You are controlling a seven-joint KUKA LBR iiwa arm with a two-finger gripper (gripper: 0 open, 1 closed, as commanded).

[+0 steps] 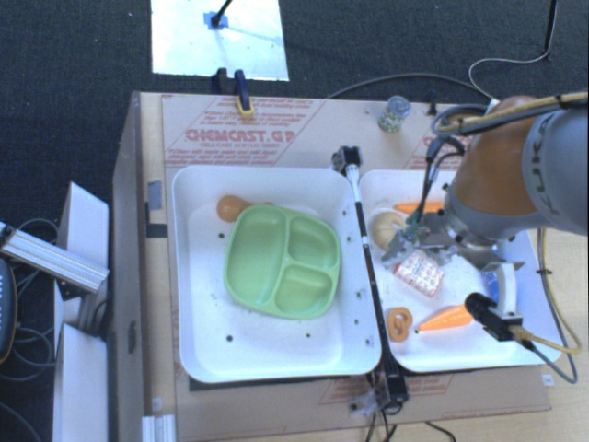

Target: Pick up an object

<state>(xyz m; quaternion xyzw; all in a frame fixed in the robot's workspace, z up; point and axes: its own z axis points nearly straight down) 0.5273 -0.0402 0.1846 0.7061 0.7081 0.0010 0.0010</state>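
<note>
Our tool [408,243] hangs low over the right bin [460,346], and from this slanted view we cannot tell whether it stands wide or narrow; nothing shows gripped in it. Just below it lies a red-and-white packet [419,273], and just beside it, toward the wall shared by the two bins, a cream-coloured lump [382,226]. We judge one of these two to be the thing to pick. Farther out lie a carrot [444,319] and a small orange ring [398,323]. In the left bin [212,320] a green divided plate [281,261] lies with an orange ball [231,208] at its corner. The risk we see is crowding: a descent between packet and lump could push both aside, and the flat packet may slip out.
</note>
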